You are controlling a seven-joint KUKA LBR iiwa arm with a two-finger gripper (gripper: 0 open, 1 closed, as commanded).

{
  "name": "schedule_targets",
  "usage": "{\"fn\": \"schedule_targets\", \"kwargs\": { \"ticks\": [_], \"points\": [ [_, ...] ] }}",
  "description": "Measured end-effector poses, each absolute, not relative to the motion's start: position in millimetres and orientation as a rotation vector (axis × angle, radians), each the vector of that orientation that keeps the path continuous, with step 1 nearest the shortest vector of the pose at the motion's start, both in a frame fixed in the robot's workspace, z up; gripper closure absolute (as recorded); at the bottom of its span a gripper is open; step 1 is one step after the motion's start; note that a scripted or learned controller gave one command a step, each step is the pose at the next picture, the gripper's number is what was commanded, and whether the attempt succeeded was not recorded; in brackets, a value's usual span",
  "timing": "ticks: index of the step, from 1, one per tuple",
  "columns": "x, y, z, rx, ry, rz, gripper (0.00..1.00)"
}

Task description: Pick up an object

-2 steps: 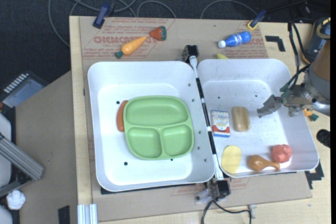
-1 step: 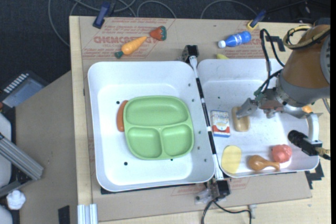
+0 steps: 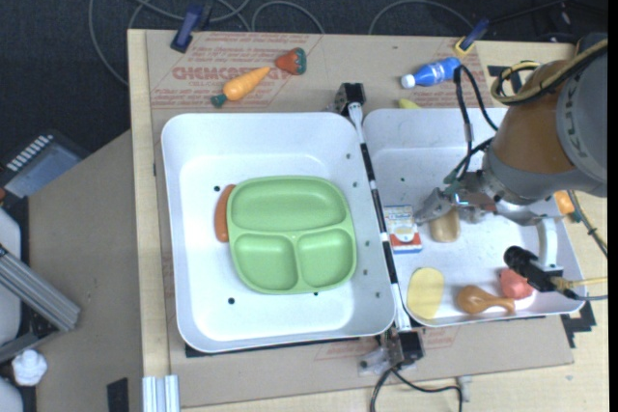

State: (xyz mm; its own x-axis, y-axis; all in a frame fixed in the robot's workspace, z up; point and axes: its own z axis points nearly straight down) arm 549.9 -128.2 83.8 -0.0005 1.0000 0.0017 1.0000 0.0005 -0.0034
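Two shallow white bins sit side by side on the table [image 3: 154, 82]. The left bin [image 3: 193, 142] holds a green divided plate [image 3: 290, 232] lying flat at its middle, with one long compartment on its far side and two smaller ones on its near side. A small orange-red sausage shape [image 3: 222, 212] is tucked against the plate's left edge. In the right bin [image 3: 425, 125], a small red and white carton [image 3: 402, 234] lies against the left wall. A tan lump [image 3: 444, 228] lies just right of the carton and directly on the near side of the tool [image 3: 449, 205]. The arm [image 3: 541, 140] reaches in from the right and brings the tool low over the bin's middle. Whether the tool is apart, together or clamped on the lump cannot be told from this angle. Along the right bin's near wall lie a pale yellow disc [image 3: 425, 292], an orange-tan piece [image 3: 481, 301] and a pink piece [image 3: 514, 283], close together in a row. On the table beyond the bins lie a toy carrot [image 3: 243, 83], a red piece with a green top [image 3: 292, 62] and a blue and white bottle [image 3: 432, 72] on its side.
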Motion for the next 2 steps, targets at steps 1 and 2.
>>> {"fn": "schedule_targets", "kwargs": {
  "ticks": [1,2],
  "points": [
    [550.5,-128.6,94.2,-2.222,-2.22,0.0,1.0],
    [567.1,-82.4,185.4,-2.22,-2.224,-0.002,1.0]
  ]
}}
